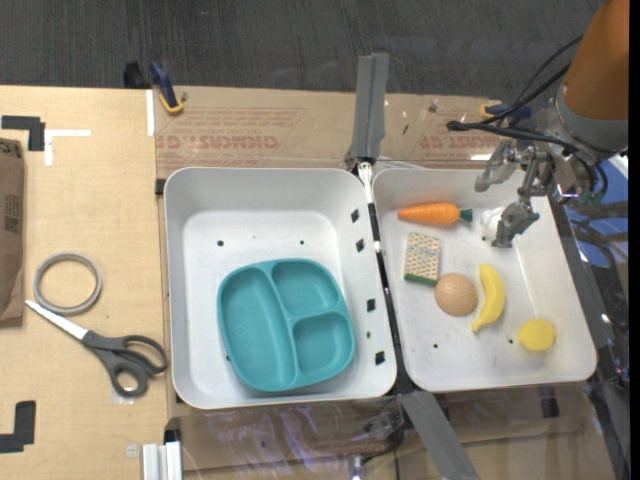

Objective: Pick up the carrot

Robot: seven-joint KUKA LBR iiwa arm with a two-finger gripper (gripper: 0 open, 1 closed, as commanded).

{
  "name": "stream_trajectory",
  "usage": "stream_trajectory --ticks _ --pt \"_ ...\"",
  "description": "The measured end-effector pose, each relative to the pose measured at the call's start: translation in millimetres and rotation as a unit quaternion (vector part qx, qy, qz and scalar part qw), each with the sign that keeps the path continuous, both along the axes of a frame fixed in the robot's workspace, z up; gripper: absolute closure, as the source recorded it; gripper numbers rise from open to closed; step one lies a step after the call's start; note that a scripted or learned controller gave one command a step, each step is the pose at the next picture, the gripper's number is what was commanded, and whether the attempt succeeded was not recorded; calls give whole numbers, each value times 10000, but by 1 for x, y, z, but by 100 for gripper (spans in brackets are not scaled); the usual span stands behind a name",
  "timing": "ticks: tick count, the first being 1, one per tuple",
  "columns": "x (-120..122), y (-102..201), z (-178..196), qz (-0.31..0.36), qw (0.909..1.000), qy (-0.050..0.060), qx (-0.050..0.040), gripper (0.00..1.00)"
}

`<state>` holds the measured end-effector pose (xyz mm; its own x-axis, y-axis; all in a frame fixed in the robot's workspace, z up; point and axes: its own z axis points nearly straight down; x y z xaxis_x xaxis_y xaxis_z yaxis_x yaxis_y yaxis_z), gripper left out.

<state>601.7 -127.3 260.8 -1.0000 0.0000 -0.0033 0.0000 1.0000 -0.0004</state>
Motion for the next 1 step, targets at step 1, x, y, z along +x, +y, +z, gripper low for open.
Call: stream_trajectory --ticks 1 --pt "42 10 -134 615 9981 -2 -1 0"
